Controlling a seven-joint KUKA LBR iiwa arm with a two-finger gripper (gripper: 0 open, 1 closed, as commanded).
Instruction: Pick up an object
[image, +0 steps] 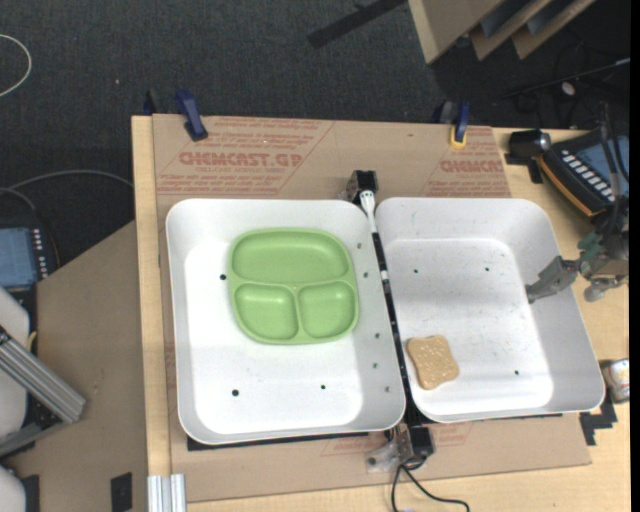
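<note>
A tan, toast-like flat piece (433, 361) lies in the front left corner of the right bin (470, 225). A green divided plate (294, 285) with three compartments rests in the left bin (200, 340), toward its back. My gripper (548, 279) reaches in over the right rim of the right bin, well to the right of and behind the tan piece. It hangs apart from both objects and nothing shows in it.
The two white bins sit side by side on a cardboard sheet (250, 150) held by clamps at the back. A black bracket (362, 185) sits between the bins at the back. Cables and equipment (585, 170) lie at the right.
</note>
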